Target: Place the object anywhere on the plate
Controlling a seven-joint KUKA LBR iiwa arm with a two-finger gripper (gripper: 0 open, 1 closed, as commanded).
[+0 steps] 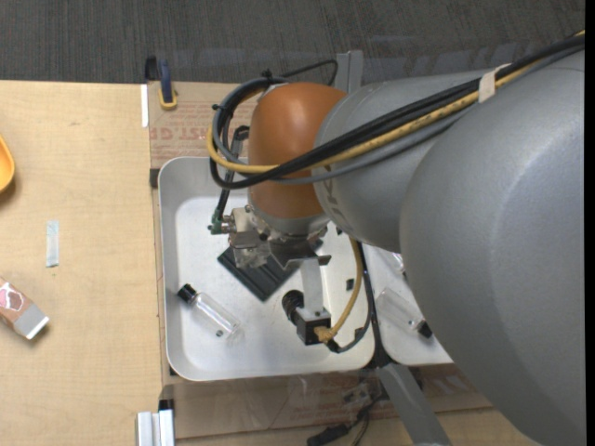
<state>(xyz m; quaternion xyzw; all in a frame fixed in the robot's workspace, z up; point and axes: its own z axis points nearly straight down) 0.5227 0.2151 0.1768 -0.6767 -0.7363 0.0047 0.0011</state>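
The arm (446, 156) fills the frame from 3 o'clock inward, its grey body covering most of the right bin (409, 342), of which a corner shows at 5 o'clock. The orange band (288, 147) sits near the centre, with black and yellow cables looped over it. Below the band, the gripper (265, 263) hangs over the middle of the left bin (177, 249); whether it is spread or closed cannot be told, since the wrist hides that part. A dark flat piece (251, 272) lies under it, tilted, and I cannot tell if it belongs to the gripper or rests in the bin.

The left bin sits at the centre, on a bench (74, 175) of pale wood that stretches to 9 o'clock.

A clear vial (206, 310) with a black cap lies flat on the left bin's floor at 7 o'clock from the gripper, apart from it. A second clear vial (404, 312) lies in the right bin.

On the bench at 9 o'clock lie a small grey strip (52, 244) and, lower, a wrapped bar (20, 310).
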